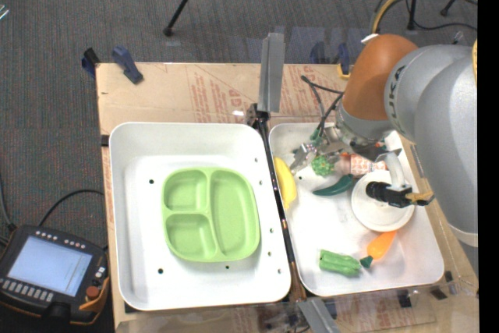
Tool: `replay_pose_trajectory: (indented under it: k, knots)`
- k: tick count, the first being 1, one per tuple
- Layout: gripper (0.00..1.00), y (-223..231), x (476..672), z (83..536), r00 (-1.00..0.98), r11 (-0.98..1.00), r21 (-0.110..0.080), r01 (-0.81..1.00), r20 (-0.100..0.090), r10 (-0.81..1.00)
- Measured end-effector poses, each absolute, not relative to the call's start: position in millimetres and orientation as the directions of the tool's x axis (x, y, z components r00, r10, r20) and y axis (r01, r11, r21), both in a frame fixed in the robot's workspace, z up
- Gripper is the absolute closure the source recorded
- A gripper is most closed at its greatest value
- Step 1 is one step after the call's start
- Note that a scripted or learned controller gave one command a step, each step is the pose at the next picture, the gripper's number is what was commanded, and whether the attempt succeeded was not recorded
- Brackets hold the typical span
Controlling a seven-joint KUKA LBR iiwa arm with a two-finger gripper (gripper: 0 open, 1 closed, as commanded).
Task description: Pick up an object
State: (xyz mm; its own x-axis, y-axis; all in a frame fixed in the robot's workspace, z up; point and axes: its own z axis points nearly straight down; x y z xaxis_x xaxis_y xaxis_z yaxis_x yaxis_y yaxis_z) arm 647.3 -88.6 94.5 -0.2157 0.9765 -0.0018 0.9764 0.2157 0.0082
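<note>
A grey arm [437,129] with an orange band reached over the right white bin [335,230]. The left bin [132,168] held a green divided plate [210,214]. The gripper [323,156] sat low beside a green spiky ball [320,165]; its grip state could not be told. Nearby lay a banana [285,182], white dish [378,210], green toy [339,263] and carrot [381,246]

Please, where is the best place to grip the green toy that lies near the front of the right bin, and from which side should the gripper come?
Grip the green toy across its narrow width near the middle, coming from straight above. It lies flat and elongated on the right bin floor, with free space on its long sides; the orange carrot sits close by its right end.
</note>
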Motion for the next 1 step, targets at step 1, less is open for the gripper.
replay_pose_trajectory:
  k: [1]
  knots:
    - [1.0, -90.2, 649.5, 106.6, -0.219, 0.219, 0.015, 0.976, -0.008, 0.976]
